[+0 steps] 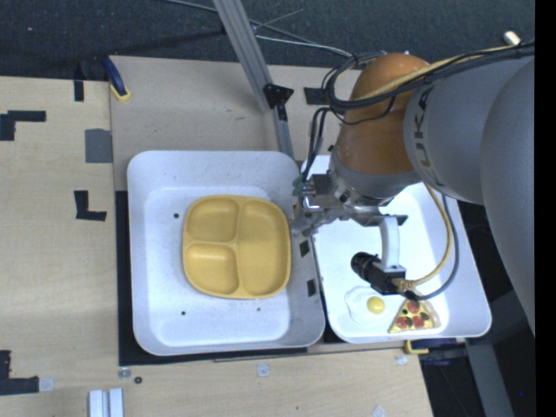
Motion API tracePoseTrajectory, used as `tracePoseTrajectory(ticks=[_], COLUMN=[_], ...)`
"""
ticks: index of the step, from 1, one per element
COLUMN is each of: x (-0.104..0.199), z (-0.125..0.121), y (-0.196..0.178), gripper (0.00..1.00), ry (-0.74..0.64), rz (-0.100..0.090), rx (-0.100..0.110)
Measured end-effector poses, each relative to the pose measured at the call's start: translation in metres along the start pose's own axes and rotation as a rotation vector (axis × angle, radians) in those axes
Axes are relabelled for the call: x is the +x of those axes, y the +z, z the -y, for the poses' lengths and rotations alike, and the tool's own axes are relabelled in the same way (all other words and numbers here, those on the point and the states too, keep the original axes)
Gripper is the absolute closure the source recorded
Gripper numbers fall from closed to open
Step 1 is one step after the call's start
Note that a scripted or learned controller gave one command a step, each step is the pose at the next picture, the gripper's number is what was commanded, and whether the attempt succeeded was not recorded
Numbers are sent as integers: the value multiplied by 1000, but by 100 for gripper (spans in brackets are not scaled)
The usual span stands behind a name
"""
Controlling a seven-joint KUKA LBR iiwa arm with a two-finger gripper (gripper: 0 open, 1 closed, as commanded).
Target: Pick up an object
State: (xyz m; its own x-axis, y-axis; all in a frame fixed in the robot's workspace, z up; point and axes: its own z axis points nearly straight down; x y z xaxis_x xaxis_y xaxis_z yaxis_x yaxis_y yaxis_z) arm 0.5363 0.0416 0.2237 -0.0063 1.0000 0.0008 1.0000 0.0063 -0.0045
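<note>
Gripper (306, 207) over the wall between the bins, grip state impossible to tell. Nearest: yellow plate (236, 246), flat in the left bin (156, 172). Could snag that wall, or skid off the plate's broad, shallow rim.

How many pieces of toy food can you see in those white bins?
2. A toy fried egg lies near the front edge of the right bin; a toy pizza slice sits just right of it. The arm covers much of that bin, so more may be hidden.
</note>
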Motion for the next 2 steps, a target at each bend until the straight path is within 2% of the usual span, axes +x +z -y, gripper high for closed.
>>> tracePoseTrajectory(ticks=[1,2], x=[50,47], z=[12,11], y=[-9,-8], gripper=[100,0], ry=[-1,3], rz=[0,1], rx=[-2,-2])
